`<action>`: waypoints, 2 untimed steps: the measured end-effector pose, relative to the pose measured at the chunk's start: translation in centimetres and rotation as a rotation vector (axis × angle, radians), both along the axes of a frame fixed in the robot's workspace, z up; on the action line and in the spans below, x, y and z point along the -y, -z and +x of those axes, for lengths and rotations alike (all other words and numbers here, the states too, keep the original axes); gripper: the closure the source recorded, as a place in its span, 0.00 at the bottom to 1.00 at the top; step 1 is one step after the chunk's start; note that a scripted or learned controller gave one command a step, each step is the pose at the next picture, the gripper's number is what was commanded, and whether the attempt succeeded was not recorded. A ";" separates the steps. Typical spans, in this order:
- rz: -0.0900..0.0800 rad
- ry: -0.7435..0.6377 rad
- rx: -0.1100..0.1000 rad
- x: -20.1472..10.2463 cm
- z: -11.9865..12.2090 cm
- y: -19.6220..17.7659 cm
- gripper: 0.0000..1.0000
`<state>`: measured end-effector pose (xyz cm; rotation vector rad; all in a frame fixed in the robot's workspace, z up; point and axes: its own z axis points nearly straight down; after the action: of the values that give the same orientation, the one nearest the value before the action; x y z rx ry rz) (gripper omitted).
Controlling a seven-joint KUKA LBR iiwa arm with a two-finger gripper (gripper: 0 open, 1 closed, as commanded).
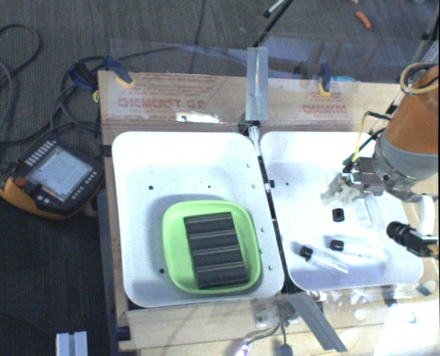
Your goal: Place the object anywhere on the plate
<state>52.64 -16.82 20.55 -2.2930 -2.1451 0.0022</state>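
Note:
A light green square plate lies in the front half of the left bin. On it rests a dark grey ribbed block, lying lengthwise and covering most of the plate's middle. My gripper hangs over the right bin, near its right side and far from the plate. Just below the gripper sits a small black cap-like piece. Nothing shows in the gripper's grasp.
Two clear tubes with black caps lie near the right bin's front. A black part of the arm juts out at the right. A ridge divides the bins. A teach pendant lies on the floor at left.

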 end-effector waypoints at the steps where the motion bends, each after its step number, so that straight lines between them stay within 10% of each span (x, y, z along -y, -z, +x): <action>1: 0.000 0.000 0.000 0.0 0.0 0.0 0.00; 2: -0.003 0.049 0.001 -2.9 1.7 -8.5 0.00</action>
<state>54.30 -13.94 29.06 -2.3476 -2.0897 0.0037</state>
